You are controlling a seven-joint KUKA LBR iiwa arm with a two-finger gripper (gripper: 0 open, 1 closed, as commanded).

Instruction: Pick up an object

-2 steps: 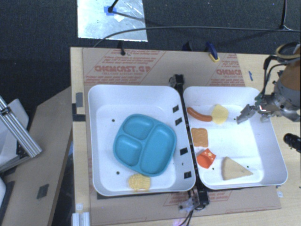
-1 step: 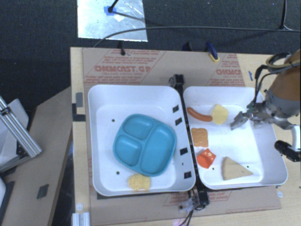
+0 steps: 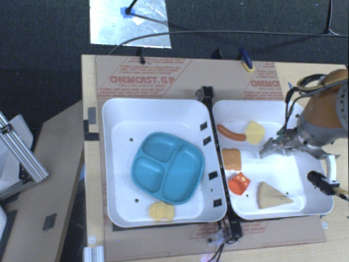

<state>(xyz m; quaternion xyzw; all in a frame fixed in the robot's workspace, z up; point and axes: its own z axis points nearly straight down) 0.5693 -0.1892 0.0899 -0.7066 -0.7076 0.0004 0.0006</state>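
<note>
Camera view: jaws [image 3: 267, 148] low over the right bin [image 3: 272, 109], near its middle; whether spread or closed, cannot tell. Nothing seen between them. Nearest pick, by my guess: yellow piece [image 3: 254, 131], just toward the surface's far edge, with the sausage [image 3: 231, 132] beside it, long axis running across the bin. Cheese wedge [image 3: 274, 196] lies toward the near edge, farther off.

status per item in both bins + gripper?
Blue three-compartment plastic plate: flat, left bin.
Yellow corn cob: lying beside plate.
Red sausage, pale yellow lump, orange block, red pepper piece, tan wedge: loose, right bin.
Gripper: over right bin, holding nothing.
</note>
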